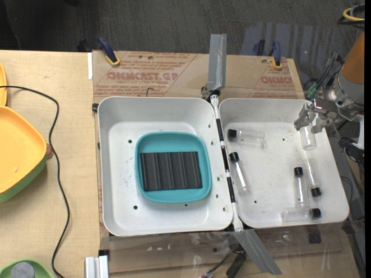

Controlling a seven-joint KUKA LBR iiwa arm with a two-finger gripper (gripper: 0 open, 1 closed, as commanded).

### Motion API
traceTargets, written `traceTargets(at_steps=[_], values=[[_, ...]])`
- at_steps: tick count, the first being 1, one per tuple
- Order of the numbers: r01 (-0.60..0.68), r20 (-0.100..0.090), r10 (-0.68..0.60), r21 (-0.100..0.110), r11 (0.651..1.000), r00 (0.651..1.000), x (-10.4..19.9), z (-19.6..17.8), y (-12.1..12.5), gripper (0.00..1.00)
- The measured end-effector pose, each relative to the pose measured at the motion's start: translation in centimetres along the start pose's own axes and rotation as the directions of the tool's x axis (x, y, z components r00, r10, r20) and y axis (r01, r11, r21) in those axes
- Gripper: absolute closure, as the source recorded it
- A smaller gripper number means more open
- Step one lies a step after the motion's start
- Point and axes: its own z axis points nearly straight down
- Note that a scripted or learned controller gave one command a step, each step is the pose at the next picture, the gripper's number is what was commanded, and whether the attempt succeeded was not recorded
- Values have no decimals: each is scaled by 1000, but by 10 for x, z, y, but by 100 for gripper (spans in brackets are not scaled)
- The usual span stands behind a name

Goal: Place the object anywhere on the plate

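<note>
From the camera view, the gripper point(308, 119) stands over the far right corner of the right bin point(272, 112). A clear tube point(307, 138) hangs upright just beneath it, apparently clear of the bin floor. How wide the gripper stands, and whether it truly grips that tube, I cannot tell at this distance. The teal plate point(173, 142), with a dark ribbed insert, lies in the middle of the left bin point(116, 155), well apart from the gripper.

The step in hand looks like the carry, provided the tube is held. To do it well, the arm should rise enough to pass the raised rims where the two bins meet, then travel left until it is squarely over the plate. It should lower close to the ribbed insert before letting go — a round tube dropped from height could roll off the shallow rim. Laying it along the ribs would help it settle.

Counted:
- **Bins:** two.
- **Plate:** one.
- **Black-capped tubes:** six — five lying in the right bin and the one under the gripper.
- **Clamps:** two blue clamps point(108, 51) hold the cardboard behind the bins.
</note>
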Motion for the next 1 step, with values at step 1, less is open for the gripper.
traceTargets(at_steps=[1], values=[[0, 0, 0, 0, 1000, 1000, 0, 0, 0, 0]])
